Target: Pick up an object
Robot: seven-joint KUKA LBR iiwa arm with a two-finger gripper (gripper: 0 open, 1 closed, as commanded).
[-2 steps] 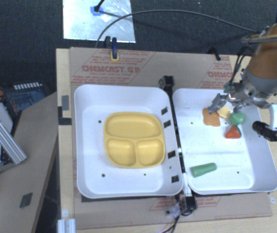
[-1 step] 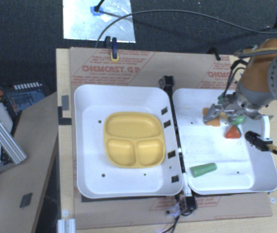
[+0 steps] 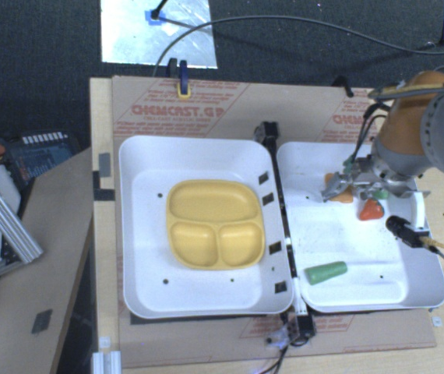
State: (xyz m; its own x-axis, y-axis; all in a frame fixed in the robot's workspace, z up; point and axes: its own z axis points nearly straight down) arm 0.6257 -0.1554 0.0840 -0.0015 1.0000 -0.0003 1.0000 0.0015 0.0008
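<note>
Right bin (image 3: 432, 283): open floor around the green piece (image 3: 325, 271). Red and orange bits (image 3: 371, 210) crowd my tool (image 3: 345, 184) near the back.

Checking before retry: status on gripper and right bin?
Gripper low over right bin, beside orange object. Red object close by. Green object apart, near front wall.

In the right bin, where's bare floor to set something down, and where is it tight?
Free: the middle floor of the right bin, between the red object above and the green object below, plus the near right corner. Crowded: the far side, where the pincer hangs by the orange object and the red one.
</note>
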